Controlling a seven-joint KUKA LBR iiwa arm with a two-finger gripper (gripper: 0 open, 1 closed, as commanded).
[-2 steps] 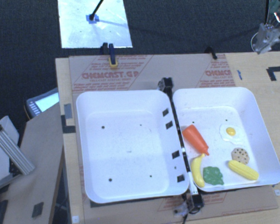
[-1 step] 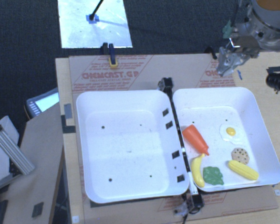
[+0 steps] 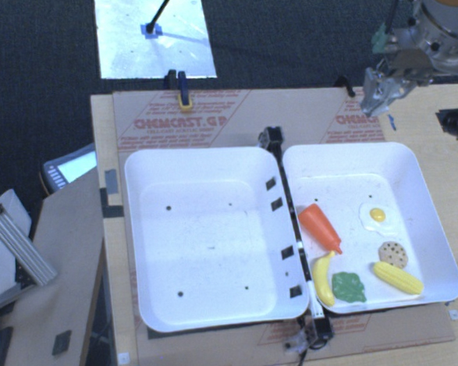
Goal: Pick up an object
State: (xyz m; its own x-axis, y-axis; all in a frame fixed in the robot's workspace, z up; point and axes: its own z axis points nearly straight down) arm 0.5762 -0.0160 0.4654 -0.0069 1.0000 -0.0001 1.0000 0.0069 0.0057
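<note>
The right bin (image 3: 345, 159) holds several toy foods. An orange carrot (image 3: 319, 225) lies by the divider, with a yellow banana (image 3: 323, 280) and a green leafy piece (image 3: 349, 287) below it. A fried egg (image 3: 376, 216), a brown cookie (image 3: 392, 254) and a yellow corn cob (image 3: 397, 278) lie toward the right side. My gripper (image 3: 375, 98) hangs above the bench beyond the right bin's far edge, well clear of the foods, with nothing seen between its fingers.
The left bin (image 3: 209, 234) sits beside the right one, joined by black clips (image 3: 281, 206) along the divider. A shiny metal sheet (image 3: 154, 35) lies at the far end. A yellow clamp (image 3: 183, 91) stands at the cardboard's far edge.
</note>
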